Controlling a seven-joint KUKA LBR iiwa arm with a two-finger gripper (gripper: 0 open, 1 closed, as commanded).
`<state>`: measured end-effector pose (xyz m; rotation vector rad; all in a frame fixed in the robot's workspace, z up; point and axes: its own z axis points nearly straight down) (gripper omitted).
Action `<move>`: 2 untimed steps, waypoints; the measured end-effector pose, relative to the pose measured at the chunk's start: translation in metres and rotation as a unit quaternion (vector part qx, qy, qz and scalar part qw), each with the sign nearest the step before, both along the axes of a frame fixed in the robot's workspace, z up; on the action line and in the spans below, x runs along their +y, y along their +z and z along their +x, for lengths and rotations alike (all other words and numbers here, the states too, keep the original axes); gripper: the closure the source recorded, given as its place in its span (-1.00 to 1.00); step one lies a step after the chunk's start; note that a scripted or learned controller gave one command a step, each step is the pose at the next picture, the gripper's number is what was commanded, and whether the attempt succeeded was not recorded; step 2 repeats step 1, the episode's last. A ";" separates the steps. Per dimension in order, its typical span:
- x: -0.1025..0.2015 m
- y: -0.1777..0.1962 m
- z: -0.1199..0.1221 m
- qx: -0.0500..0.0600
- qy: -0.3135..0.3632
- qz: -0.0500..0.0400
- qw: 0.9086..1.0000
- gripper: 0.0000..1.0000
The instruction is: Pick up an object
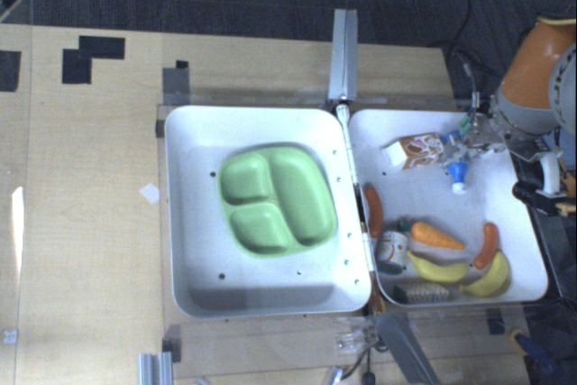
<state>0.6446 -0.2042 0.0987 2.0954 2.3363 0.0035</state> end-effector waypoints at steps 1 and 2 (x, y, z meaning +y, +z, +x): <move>0.046 0.107 0.008 -0.002 -0.080 0.000 0.997 1.00; 0.046 0.107 0.008 -0.002 -0.080 0.000 0.997 1.00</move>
